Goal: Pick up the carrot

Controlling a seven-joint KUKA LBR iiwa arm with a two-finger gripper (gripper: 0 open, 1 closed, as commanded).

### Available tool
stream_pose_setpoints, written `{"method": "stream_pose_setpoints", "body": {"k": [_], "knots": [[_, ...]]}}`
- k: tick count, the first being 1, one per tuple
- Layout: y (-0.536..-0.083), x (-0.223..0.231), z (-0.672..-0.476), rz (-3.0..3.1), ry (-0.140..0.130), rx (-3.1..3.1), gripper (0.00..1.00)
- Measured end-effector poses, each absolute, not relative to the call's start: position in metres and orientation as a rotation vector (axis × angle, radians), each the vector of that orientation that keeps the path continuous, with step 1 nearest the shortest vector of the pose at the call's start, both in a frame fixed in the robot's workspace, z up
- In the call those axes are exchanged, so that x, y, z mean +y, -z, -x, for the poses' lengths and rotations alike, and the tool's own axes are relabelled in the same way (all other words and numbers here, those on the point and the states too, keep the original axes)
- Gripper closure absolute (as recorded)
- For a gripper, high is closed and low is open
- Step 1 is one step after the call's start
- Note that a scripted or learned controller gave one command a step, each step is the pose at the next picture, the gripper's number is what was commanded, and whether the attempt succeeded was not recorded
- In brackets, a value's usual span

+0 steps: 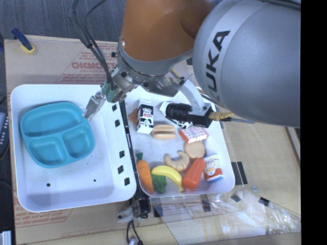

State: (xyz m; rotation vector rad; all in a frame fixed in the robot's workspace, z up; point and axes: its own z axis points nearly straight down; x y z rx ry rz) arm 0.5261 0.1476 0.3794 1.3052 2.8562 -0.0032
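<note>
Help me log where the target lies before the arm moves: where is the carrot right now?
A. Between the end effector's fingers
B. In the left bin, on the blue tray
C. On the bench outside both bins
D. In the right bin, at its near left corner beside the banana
D: the carrot lies in the right bin, by the banana.

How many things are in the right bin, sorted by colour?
Orange or red: 3, carrot, red pepper, red-capped can
Yellow: 1, banana
Tan or brown: 3
Black or white: 3
Total: 10, though the arm may hide more.
</note>
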Motion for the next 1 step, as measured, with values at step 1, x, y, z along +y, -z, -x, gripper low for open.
{"method": "stream_pose_setpoints", "body": {"k": [1], "knots": [[-0.4045,0.0907,-0.6035,-1.201,0.003,2.897,0.0]]}}
